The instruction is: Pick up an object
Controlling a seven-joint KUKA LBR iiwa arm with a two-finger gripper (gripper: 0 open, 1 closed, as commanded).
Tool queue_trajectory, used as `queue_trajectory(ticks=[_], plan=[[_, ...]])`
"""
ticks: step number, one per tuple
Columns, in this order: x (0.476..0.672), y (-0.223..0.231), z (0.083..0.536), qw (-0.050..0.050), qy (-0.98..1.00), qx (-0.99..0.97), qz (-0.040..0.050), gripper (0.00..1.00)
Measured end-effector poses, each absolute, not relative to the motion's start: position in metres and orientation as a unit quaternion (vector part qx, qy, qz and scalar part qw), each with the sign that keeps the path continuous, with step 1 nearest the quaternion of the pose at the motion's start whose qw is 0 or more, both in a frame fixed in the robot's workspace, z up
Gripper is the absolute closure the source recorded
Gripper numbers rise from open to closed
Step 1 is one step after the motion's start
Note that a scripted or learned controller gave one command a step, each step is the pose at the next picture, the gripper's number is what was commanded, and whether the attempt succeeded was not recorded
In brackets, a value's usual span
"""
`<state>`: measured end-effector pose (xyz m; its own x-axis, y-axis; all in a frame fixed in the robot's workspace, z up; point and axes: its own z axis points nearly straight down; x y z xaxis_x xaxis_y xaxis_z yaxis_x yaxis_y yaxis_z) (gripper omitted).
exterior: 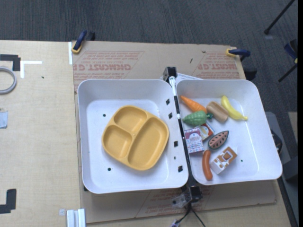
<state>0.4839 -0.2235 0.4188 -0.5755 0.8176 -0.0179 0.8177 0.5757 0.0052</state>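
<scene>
The right bin (265,126) holds several toy foods. An orange carrot (192,103) lies near its left wall, with a green pepper (197,118) just below it. A tan hot dog bun (217,111) and a yellow banana (233,108) sit toward the back right. A red-and-white packet (194,141) lies by the divider, a brown oval piece (218,140) beside it. A red sausage (207,165) and a small orange-and-white carton (223,159) rest near the front.
The left bin (90,164) carries a yellow three-compartment plate (136,137). Both bins rest on a cardboard sheet (118,63) held by blue-and-yellow clamps (79,40) at the back corners. A wooden bench top (38,141) extends to the left.
</scene>
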Motion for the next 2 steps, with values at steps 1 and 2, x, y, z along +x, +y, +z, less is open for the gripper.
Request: queue_trajectory(ticks=[1,2], plan=[[0.4853,-0.2236,0.4287,0.011,0.888,0.46,-0.002,1.0],[0.4867,-0.2237,0.4385,0.013,0.888,0.459,-0.0022,1.0]])
